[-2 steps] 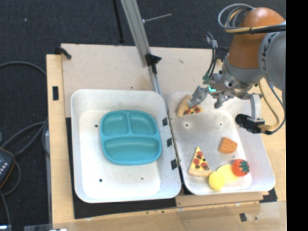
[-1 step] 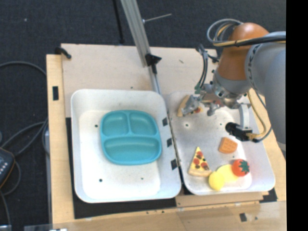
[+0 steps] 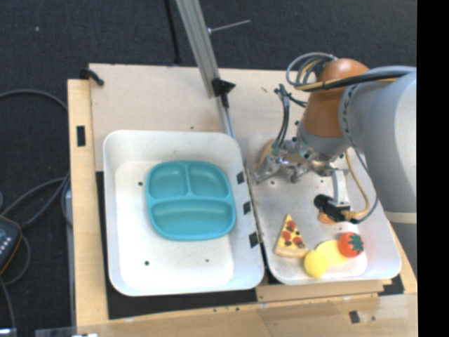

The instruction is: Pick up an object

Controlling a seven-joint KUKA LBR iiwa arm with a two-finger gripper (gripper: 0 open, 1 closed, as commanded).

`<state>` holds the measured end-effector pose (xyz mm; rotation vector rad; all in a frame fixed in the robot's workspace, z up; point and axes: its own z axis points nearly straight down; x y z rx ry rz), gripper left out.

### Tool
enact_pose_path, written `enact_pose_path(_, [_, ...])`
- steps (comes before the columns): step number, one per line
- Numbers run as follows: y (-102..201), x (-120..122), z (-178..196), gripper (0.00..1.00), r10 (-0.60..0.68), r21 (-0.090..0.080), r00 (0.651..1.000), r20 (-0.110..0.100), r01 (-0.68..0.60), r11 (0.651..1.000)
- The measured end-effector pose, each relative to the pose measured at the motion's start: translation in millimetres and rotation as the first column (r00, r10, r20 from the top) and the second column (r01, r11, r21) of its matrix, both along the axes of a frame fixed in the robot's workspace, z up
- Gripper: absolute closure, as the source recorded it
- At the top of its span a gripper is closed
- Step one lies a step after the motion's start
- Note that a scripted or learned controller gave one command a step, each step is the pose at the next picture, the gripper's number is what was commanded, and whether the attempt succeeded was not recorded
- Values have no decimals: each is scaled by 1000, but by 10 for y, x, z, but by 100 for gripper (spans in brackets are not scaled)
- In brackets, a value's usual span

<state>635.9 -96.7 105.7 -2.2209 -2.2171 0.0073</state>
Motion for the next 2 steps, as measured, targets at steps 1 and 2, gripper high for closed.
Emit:
enact_pose_path(1, [-10, 2, -48, 0, -1, 0, 1000, 5, 1, 1000])
enact_pose_path(2, [-21, 10, 69, 100, -6, -1, 1000, 8, 6, 1000])
